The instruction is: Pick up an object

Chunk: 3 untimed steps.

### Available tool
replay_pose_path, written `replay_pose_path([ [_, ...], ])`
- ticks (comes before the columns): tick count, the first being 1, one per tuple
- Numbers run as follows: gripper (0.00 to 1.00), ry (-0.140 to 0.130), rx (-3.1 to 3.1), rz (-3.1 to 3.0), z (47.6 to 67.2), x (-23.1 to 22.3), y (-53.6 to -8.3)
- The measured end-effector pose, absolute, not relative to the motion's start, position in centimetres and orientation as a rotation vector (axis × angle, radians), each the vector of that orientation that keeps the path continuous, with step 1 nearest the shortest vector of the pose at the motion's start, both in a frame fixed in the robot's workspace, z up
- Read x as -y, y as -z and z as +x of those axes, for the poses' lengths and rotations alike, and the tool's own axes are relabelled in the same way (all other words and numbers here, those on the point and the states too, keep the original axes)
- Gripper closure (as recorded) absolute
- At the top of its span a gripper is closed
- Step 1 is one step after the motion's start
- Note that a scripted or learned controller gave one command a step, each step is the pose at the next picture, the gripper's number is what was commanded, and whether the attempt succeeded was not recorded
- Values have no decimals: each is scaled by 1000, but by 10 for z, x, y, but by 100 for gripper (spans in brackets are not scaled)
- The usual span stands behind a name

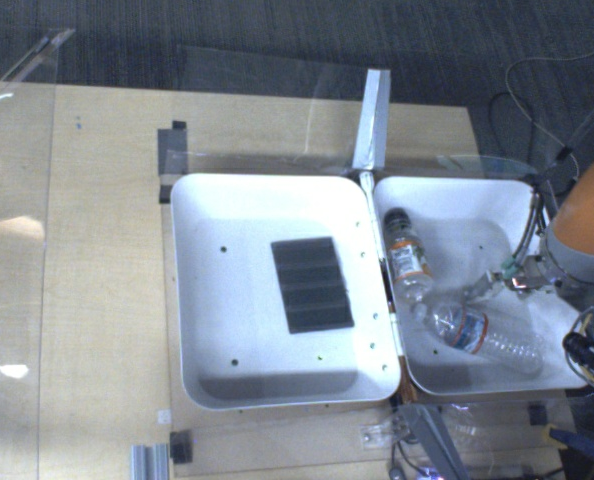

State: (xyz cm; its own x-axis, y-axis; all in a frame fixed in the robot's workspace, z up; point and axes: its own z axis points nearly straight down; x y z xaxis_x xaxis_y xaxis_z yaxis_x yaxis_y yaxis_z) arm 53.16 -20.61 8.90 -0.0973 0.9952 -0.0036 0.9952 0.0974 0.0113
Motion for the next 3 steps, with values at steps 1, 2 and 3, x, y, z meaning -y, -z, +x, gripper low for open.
replay_pose_path([
  [1,0,-17,-2428,1975,516,107,-90],
  [2,0,-17,-2428,1975,516,107,-90],
  [3,0,51,-2408,2087,556,139,-90],
])
